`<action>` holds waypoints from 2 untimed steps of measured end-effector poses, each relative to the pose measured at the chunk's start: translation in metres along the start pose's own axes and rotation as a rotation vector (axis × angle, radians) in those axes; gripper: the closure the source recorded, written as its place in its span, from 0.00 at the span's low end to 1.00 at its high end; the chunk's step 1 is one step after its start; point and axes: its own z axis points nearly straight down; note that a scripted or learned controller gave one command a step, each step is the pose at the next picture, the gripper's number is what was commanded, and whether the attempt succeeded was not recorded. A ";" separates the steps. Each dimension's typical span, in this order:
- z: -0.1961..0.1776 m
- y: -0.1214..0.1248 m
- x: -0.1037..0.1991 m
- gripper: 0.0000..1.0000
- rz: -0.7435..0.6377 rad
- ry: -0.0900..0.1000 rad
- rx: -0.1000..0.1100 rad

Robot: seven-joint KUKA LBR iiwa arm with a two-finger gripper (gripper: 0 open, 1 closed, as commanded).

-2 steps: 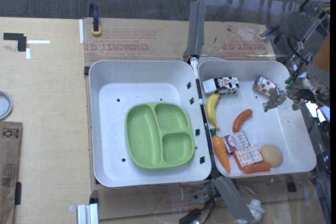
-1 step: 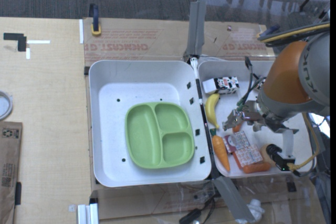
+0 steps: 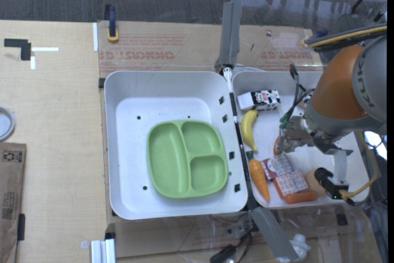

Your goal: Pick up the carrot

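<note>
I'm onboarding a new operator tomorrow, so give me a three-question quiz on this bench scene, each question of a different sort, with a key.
1. True or false: the carrot lies in the left bin.
2. Multiple choice: what lies just beyond the carrot, along the right bin's left wall? A) a banana B) a spoon C) a sponge
3. Fill in: the green divided plate has ___ compartments.

Key:
1. False; it lies in the right bin, near its front left corner, apart from the gripper.
2. A; the banana.
3. Three.
</note>
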 end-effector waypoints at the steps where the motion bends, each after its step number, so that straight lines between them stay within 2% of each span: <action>1: -0.075 -0.036 0.080 1.00 0.167 -0.001 -0.002; 2: -0.080 -0.008 0.120 1.00 0.071 -0.002 -0.001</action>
